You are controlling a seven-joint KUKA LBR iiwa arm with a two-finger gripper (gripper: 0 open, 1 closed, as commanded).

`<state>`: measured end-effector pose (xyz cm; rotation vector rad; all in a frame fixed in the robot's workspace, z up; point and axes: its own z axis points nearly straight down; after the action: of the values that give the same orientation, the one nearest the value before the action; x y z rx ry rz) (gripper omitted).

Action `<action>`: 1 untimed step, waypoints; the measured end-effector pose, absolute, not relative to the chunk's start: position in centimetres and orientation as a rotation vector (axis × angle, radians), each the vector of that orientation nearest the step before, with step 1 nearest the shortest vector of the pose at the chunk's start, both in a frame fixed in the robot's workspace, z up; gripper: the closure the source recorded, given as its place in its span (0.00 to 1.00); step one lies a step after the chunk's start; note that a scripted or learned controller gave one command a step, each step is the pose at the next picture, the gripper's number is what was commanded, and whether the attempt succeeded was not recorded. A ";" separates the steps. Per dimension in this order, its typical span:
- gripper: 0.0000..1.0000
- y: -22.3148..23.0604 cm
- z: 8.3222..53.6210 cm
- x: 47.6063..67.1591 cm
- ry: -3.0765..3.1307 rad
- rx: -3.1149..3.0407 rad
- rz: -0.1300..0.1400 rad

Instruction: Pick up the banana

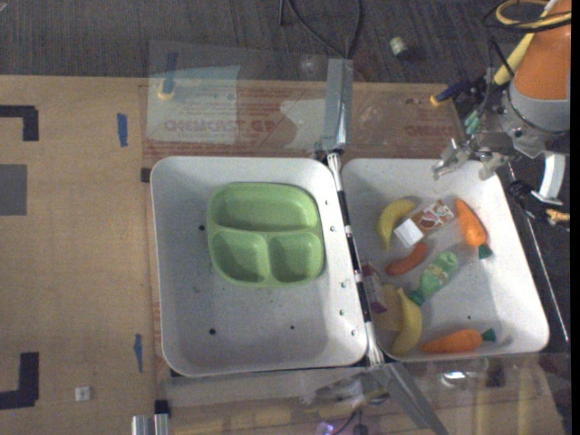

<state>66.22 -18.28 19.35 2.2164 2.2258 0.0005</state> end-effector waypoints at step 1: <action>0.00 -12.8 8.7 66.8 2.471 1.933 0.003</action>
<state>66.82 -12.82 8.70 1.9332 2.4711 0.0027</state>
